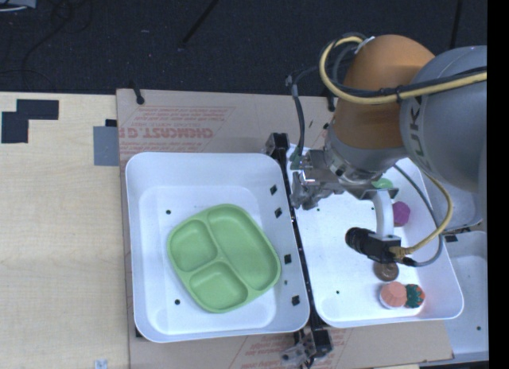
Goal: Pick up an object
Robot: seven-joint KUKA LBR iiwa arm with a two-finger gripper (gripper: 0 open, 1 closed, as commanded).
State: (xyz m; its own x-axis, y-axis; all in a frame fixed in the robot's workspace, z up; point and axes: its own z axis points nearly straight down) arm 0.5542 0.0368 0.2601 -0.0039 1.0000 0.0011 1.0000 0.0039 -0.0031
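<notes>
Camera view, down at a slant on two shallow white bins set side by side. In the left bin, one green plate, three compartments, lying flat and turned at an angle, near the middle of the floor. In the right bin, several small things toward the far right side: a purple object by the right wall, a brown round piece nearer the front, and just beside that a pink round piece touching a small green lump at the front right corner. Under both bins, a sheet of cardboard with red print, resting on a pale wooden desk marked with black and grey patches. Beyond the desk, dark floor with loose cables. Grey arm with orange band, reaching in over the right bin. End effector low at that bin's rear left, close to the wall between the bins, well apart from the small things; released or clenched, cannot tell.
</notes>
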